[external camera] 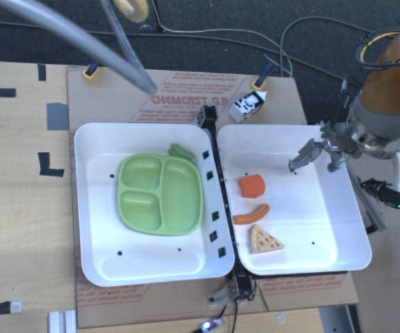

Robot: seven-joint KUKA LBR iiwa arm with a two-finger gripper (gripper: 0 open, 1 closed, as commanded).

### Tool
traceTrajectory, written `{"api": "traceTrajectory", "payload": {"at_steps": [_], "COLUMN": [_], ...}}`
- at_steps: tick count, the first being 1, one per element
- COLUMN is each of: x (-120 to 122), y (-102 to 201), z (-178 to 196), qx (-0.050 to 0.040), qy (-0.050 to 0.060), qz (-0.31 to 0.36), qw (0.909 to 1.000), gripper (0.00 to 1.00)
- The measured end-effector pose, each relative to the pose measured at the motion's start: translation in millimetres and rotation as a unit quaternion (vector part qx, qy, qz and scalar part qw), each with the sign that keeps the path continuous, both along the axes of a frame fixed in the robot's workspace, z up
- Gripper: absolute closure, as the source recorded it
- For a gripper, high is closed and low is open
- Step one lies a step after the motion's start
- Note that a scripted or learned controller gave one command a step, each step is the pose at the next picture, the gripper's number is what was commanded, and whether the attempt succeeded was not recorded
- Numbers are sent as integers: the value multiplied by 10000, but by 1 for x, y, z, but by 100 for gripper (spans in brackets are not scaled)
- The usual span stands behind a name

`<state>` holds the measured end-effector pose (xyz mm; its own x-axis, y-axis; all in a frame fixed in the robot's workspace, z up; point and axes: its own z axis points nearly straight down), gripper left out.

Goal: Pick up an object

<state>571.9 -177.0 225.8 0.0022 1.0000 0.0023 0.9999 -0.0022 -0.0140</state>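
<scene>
Two white bins side by side on the bench, split by a black divider strip down the middle. Left bin [89,186] taken up by a green sectioned plate [161,193], lying flat, probably just parked there out of the way. Right bin [338,248] where the pickable stuff sits: orange-red block [252,185], a little sausage-looking piece [251,216] just below it, and a waffle-patterned wedge [264,241] below that. All three bunched along the left side of that bin, near the divider, close together but not touching as far as can be told.

Gripper [314,153] up near the top right part of the right bin, reaching in from the right with the orange band of the arm behind it. Looks spread open, one finger [302,159] poking left, nothing between the fingers. Well apart from all three items, so not a grab yet by the look of it.

Best guess for a target: the orange-red block, nearest to the fingers and chunky enough to pinch. Sausage lying flat, likely trickier. Needs a move left and down first.
</scene>
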Motion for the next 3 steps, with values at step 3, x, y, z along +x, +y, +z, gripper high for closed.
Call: {"api": "traceTrajectory", "payload": {"at_steps": [3], "x": [-12], "y": [14], "z": [-105], "qx": [-6], "qy": [-31], "qz": [18], "qw": [10000], "gripper": [0]}}
